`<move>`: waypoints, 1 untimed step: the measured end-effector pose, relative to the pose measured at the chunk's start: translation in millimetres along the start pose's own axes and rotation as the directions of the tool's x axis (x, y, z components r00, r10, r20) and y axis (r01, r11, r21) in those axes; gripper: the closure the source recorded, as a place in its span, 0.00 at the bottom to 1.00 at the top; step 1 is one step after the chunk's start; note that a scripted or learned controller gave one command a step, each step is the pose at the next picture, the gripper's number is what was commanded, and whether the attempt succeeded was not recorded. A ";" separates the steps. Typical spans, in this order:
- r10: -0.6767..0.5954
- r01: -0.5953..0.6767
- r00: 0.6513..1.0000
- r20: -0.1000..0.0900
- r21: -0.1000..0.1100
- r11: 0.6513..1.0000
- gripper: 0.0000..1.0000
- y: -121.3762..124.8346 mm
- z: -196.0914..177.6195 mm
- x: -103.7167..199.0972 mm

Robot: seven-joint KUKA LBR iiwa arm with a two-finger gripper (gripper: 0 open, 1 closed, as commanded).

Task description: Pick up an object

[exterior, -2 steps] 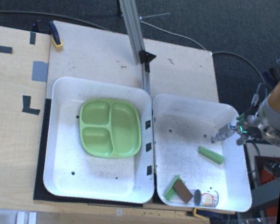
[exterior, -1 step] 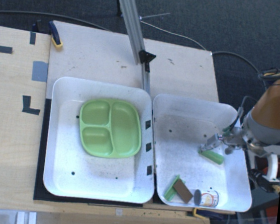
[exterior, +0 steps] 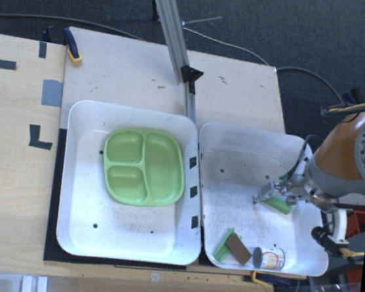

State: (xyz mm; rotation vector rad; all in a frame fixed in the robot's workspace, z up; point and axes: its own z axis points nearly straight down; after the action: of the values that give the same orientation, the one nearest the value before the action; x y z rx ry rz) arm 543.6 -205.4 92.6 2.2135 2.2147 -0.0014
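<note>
Touching pincer (exterior: 270, 196): green block (exterior: 281, 205).

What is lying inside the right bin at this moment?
Right bin: a green block, brown block and small can near its front wall. The gripper sits over a green object, partly covering it.

No lettering is showing clearly enough to read. The small can (exterior: 271, 259) lying in the right bin (exterior: 248, 150) is wearing a label, but its print is blurring into smudges of colour. The grey and dark tape patches (exterior: 52, 92) on the bench (exterior: 1, 172) are carrying no words or numbers.
</note>
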 end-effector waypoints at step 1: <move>-0.001 0.001 1.000 -0.003 0.000 1.000 1.00 0.6 -12.4 1.0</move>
State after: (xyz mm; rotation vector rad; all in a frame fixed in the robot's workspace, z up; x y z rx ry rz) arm 544.1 -204.3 105.0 2.2135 2.2177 0.0014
